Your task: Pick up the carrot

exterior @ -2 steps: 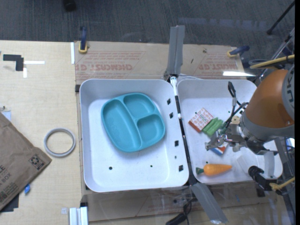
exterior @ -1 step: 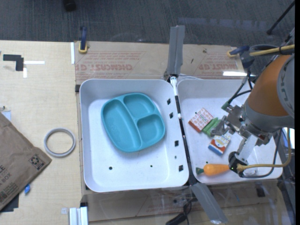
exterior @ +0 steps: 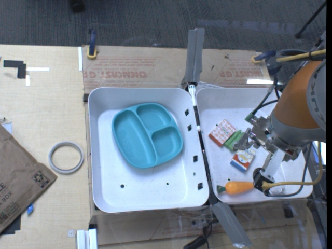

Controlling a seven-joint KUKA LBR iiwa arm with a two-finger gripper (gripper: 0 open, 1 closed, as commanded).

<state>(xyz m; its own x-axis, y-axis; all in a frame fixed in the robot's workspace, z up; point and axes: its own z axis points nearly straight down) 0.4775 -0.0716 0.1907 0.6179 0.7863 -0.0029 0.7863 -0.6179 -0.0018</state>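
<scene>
at the far left of the frame, a brown cardboard sheet is being shown lying on the bench. just right of it, a pale tape ring is being seen flat on the wood. left of centre, the left bin is being occupied by a teal divided plate, lying in its upper middle. right of centre, in the right bin, a red and white packet is being flanked on its right by a green item, with a small blue and white carton below them. the carrot is being seen at this bin's lower edge, lying roughly level, apart from the carton. the gripper is being held beside the green item and above the carton, up the frame from the carrot. whether it is wide or narrow cannot be told. at the right edge, the arm is being shown reaching in.
</scene>
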